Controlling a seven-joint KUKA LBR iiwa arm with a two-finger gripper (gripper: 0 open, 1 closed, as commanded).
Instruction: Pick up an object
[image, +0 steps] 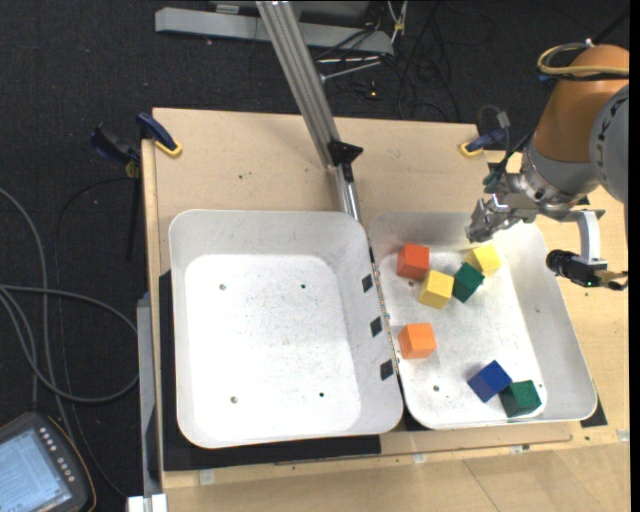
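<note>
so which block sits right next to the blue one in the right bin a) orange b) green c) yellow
b, a green block touches the blue block near the right bin's front corner; the orange and yellow ones lie farther back.

Even bright overhead light; white bins (270, 225) slightly washed out; soft short shadows; floor dark; focus sharp.

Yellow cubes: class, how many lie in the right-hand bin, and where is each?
2. One yellow cube sits near the bin's far edge, just below the gripper. The other yellow cube lies nearer the middle, touching a green cube. The arm may hide more.
</note>
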